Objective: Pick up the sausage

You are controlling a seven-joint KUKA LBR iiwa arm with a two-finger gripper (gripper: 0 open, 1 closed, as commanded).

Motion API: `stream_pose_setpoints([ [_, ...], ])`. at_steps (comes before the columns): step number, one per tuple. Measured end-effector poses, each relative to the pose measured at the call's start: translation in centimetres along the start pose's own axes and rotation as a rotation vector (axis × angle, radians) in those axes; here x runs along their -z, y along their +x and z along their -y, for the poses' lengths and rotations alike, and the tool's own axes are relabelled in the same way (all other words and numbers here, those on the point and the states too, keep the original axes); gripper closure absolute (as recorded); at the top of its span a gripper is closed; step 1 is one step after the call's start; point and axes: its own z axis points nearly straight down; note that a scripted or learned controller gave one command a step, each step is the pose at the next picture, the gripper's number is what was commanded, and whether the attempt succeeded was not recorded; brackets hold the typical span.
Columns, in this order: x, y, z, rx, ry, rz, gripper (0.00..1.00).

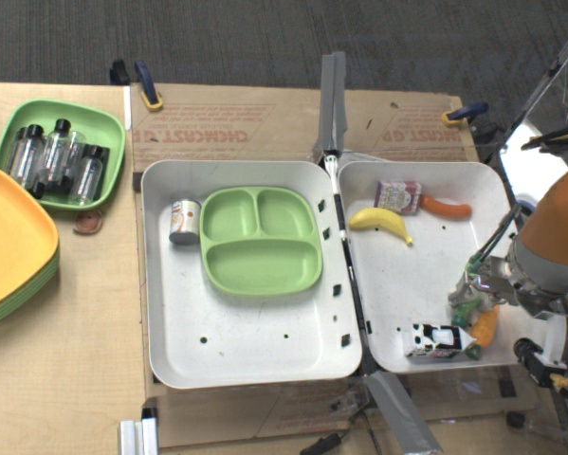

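The sausage point(446, 208) lies by the right bin's point(426, 259) far wall at 12 o'clock, open floor below, while the tool point(475, 297) hangs at 4 o'clock, its state impossible to tell.

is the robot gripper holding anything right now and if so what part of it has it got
It cannot be told. The gripper is low in the right bin, over a green item and a carrot. The sausage lies untouched at the far side.

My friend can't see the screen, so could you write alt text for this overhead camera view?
A robot arm's pincer hangs over the near right corner of the right white bin, far from the sausage lying at the bin's far side beside a banana. The left bin holds a green divided plate and a small can.
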Motion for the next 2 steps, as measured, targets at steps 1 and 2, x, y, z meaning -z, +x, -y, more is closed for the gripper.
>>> stream_pose_setpoints([
  [1,0.01,-1.63,-0.55,0.190,0.000,-0.007,1.00],
  [2,-0.01,-2.49,-1.17,0.216,0.002,-0.008,1.00],
])
